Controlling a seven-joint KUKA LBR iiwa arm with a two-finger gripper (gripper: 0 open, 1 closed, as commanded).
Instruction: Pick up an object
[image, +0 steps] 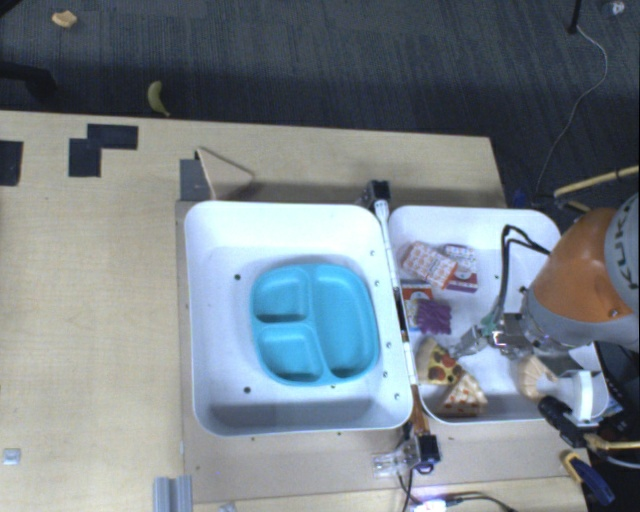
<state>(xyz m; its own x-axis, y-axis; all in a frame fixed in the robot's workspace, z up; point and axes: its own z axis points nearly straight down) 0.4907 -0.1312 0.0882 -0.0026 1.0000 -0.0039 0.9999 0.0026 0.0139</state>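
Pizza slices (452, 380) lay at the right bin's (520, 222) near edge, and I saw the hand (478, 338) low just above them, fingers spread, gripping nothing; a blue tray (315, 322) sat in the left bin (215, 300).

Very little writing can be read here. On the grey body of the robot arm (622, 262), at the right edge of the view, dark capital letters run down its side; they look like "KU", the start of a brand name, with the rest cut off by the frame. A red and white packet (437, 264) in the right bin (520, 216) carries a printed pattern, but it is too small and blurred to make out any words.
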